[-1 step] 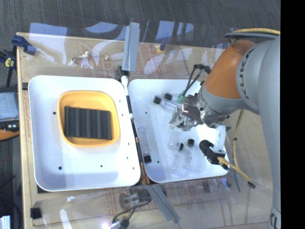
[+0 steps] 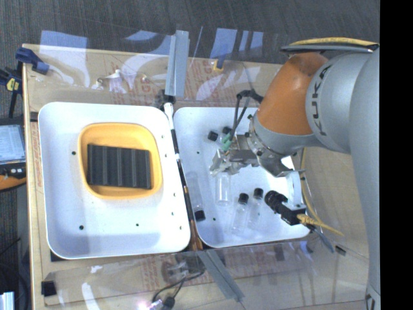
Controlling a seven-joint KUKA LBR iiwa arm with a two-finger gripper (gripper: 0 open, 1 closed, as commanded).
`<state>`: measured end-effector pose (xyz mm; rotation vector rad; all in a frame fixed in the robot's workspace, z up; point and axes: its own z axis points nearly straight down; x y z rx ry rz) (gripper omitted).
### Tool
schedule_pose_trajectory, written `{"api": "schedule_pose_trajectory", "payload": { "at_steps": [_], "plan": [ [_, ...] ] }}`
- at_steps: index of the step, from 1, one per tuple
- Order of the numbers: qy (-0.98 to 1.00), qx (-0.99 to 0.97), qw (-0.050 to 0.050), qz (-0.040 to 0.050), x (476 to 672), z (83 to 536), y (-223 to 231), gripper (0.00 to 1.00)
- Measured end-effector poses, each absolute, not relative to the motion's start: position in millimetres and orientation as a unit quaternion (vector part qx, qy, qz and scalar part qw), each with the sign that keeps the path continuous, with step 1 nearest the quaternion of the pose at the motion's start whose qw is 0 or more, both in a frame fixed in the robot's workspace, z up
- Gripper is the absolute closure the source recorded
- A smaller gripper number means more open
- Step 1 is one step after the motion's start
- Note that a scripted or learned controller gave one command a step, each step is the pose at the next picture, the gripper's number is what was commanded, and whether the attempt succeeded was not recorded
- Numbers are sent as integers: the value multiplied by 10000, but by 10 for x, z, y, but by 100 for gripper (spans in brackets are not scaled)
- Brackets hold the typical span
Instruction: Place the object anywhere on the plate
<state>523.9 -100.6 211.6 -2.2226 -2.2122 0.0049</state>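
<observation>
A: Where are the small clear glass vials with black caps [image 2: 242,199] located?
B: Several are seen lying scattered in the right shallow white bin [image 2: 193,134], near the two-finger gripper [image 2: 222,163].
A: Jaw state?
B: It cannot be told; the fingers are blurred against the bin floor.
A: And the yellow square plate with a dark ribbed insert [image 2: 120,165]?
B: It is seen in the left white bin [image 2: 58,124], well apart from the vials.

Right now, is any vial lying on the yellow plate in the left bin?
No. The plate carries just a dark ribbed insert; the clear vials lie in the right bin.
</observation>
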Motion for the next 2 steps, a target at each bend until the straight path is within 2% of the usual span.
{"api": "schedule_pose_trajectory", "payload": {
  "at_steps": [1,2],
  "plan": [
    [-7603,-6496,14,12,5739,2444,-574,100],
    [-8218,-5697,27,16,6020,1902,-263,100]
  ]
}}
